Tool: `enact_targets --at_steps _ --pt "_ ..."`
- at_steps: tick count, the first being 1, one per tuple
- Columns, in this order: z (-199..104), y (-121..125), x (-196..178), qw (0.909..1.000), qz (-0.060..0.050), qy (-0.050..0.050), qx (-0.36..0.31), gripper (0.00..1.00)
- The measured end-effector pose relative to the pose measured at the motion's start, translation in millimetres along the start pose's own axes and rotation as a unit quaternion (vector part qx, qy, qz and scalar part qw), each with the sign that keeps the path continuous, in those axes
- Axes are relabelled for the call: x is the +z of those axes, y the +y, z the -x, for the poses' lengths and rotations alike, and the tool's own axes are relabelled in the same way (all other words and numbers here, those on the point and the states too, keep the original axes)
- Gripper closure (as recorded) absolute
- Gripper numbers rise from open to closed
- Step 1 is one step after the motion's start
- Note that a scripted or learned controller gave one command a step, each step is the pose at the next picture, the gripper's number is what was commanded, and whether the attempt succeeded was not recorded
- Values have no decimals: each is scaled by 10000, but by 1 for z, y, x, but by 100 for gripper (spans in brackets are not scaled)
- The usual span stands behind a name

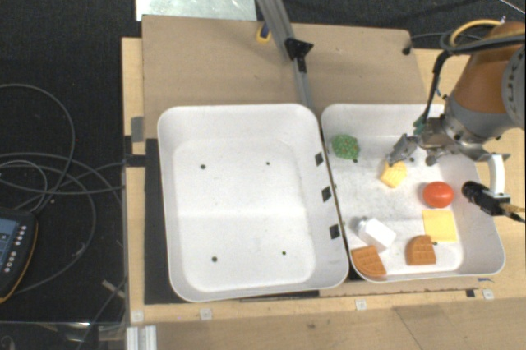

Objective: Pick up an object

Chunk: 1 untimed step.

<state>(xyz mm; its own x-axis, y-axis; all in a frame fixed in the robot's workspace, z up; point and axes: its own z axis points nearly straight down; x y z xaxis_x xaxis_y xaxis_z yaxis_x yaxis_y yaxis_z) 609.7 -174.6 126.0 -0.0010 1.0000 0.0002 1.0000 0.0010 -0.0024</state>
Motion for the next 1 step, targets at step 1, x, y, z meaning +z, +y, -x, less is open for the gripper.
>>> enact_targets --at_steps 1 --pt "1 2 -14 10000 35 -7 0 100"
